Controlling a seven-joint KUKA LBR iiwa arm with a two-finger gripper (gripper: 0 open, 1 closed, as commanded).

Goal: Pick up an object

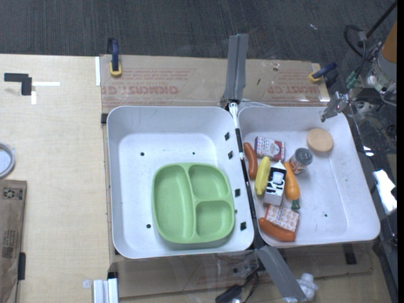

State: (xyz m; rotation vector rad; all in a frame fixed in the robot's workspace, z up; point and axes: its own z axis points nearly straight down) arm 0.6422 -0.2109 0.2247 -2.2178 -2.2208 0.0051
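You had bright, even light from above. The white bins (120,169) looked very pale, almost washed out. Soft shadows lay just beside the green plate (192,202) in the left bin. The dark floor behind the bins stayed dim. Small things near the picture's edges looked a little fuzzy.

The right bin (353,194) holds a loose cluster toward its left side: a red sausage (251,159), a red-and-white packet (269,148), a yellow banana (262,175), a black-and-white carton (275,185), an orange carrot (291,182), a small can (300,160), and another packet (281,218) touching a sausage (276,231). A tan round disc (320,140) lies apart, near the far wall.
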